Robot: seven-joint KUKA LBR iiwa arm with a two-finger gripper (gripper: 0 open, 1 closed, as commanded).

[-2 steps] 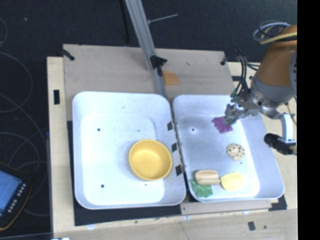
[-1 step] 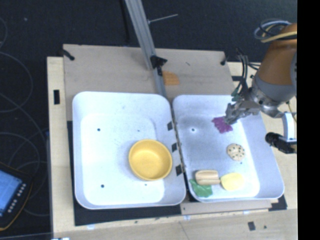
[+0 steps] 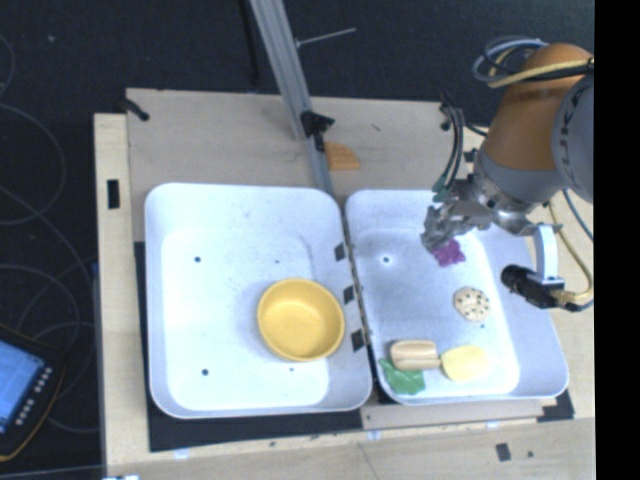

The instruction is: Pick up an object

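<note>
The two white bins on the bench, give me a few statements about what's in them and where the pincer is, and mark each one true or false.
1. The yellow bowl sits in the left bin. True.
2. The pincer is above the left bin. False: it is over the right bin, near its far side.
3. A purple thing lies right by the pincer. True.
4. The speckled cookie lies inside the yellow bowl. False: it lies on the floor of the right bin.
5. A tan roll and a yellow lump lie side by side near the right bin's front edge. True.
</note>
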